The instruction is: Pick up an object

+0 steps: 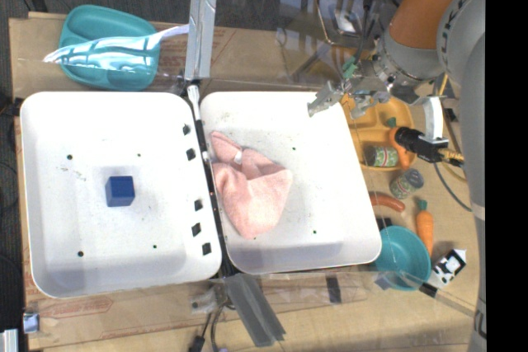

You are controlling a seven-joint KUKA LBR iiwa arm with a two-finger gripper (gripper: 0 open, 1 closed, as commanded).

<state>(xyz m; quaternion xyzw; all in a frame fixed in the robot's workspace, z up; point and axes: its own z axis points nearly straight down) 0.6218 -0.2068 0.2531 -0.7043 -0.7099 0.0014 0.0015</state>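
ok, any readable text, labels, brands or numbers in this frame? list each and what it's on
None can be read.
Small can right of the bins: has a label, too blurred to read.
Black-and-white patterned tag at the bench's lower right: a pattern, no legible characters.
Teal container above the left bin: white markings, no letters discernible.
Blue cube and pink cloth: no print visible.

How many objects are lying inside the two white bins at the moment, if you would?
2: a blue cube in the left bin, a pink cloth in the right bin; the cloth may hide more.

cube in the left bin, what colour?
Blue. The cube shows clearly in the camera view.
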